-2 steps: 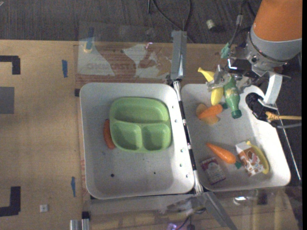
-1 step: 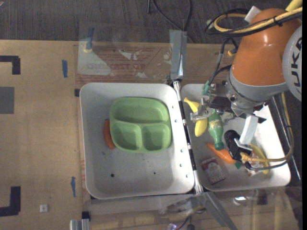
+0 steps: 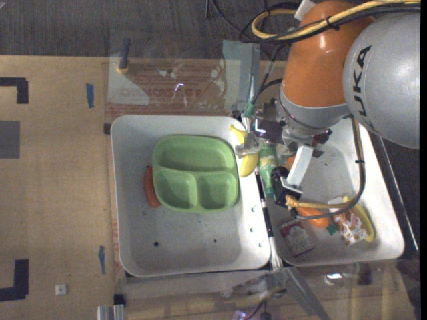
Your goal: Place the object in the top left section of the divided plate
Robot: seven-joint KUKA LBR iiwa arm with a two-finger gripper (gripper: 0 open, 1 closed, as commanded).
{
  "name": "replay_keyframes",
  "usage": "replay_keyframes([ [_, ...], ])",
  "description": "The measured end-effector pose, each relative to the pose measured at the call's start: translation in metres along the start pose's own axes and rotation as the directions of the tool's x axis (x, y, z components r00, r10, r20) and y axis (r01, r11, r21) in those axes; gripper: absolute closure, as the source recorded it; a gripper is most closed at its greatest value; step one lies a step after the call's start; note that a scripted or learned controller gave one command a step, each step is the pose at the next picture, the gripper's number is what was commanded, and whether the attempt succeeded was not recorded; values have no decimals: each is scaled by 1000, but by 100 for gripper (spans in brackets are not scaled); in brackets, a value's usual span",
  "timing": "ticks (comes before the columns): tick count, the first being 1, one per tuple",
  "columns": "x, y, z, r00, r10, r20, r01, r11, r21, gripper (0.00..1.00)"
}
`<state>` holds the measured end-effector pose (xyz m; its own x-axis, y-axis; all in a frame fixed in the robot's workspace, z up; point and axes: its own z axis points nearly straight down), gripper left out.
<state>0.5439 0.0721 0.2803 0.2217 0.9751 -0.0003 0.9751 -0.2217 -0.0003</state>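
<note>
White plastic up front: the left bin [image 3: 190, 255] has its near floor bare to the camera, and the right bin [image 3: 387, 242] sits tight against it on the tabletop [image 3: 53, 199]. Near corner of the right bin is busy: a flat packet [image 3: 297, 237], an orange [image 3: 319, 221] just behind it, a small carton [image 3: 347, 229] and a yellow curved piece [image 3: 365, 224] bunched close together.

Moving back, and there's the green plate [image 3: 195, 173], lying flat in the middle of the left bin, 3 sections showing: 2 small ones on the near side, 1 long one across the far side. An orange stick [image 3: 151, 187] lies on the bin floor against the plate's left rim, outside it.

Now the seam between the 2 bins: a yellow item [image 3: 243, 156] lies right there, just beside the plate's far right corner, not in any section. A green bottle [image 3: 267, 167] lies next to it on the right bin's side.

Over that seam hangs the claw [image 3: 259, 141], right above the yellow item. Spread or pressed together? Can't tell from this angle; the wrist hardware hides it, and I can't see anything gripped.

Behind and above looms the arm [image 3: 390, 72], grey with its orange band [image 3: 320, 49], coming in from the right. Farthest back, a clear sheet [image 3: 173, 85] lies on the tabletop beyond the left bin.
</note>
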Motion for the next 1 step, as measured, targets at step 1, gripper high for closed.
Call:
replay_keyframes([
  [1, -41, 21, 11, 998, 64, 1, -64, 998, 2, 100],
])
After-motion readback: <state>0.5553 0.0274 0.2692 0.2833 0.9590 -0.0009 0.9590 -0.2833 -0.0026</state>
